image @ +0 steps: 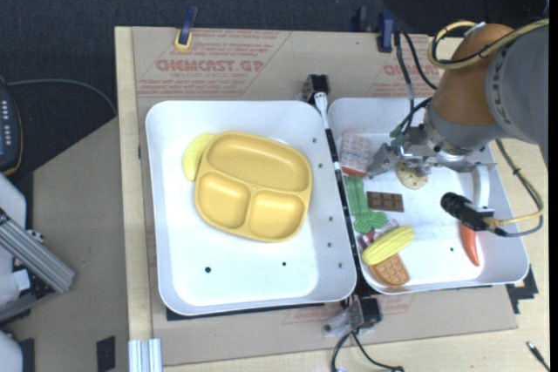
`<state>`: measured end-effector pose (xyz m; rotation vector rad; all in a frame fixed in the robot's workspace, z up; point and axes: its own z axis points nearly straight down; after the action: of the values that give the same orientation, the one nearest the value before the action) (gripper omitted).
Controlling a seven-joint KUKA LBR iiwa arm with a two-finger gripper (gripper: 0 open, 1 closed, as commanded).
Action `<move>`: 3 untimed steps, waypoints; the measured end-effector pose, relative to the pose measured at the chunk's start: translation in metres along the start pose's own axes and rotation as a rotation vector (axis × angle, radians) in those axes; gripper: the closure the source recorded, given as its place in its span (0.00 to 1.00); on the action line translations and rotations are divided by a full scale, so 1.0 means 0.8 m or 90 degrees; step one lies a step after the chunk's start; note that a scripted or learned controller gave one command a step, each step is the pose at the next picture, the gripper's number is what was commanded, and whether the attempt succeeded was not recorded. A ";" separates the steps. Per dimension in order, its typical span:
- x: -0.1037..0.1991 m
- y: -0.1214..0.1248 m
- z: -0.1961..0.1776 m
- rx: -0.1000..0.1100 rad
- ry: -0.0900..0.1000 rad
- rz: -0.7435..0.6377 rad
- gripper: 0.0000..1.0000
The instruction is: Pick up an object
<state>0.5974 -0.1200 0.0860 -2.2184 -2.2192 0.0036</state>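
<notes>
My gripper (403, 158) hangs low over the back middle of the right bin (510, 261), under the grey arm with its orange band. Just in front of it lies a round beige cookie (413, 178); whether they touch is unclear. A brown chocolate bar (385, 202) lies a little nearer the front. To the gripper's left sits a pink and red packet (353, 150), with a green piece (356, 194) below it. A yellow corn cob (389, 243) and a brown waffle (391, 273) rest at the front left of the bin. An orange carrot (472, 246) lies at the right.
The left bin (174, 257) bears a yellow divided plate (253, 186) with a yellow piece (194, 154) tucked at its left edge. A raised rim between the two bins runs just left of the packet.
</notes>
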 end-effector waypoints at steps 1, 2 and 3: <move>-0.002 0.002 -0.018 -0.005 -0.002 0.001 1.00; 0.004 0.003 -0.098 -0.007 -0.002 0.000 1.00; 0.005 0.002 -0.152 -0.007 -0.002 0.000 1.00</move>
<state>0.5994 -0.1164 0.2079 -2.2245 -2.2269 -0.0058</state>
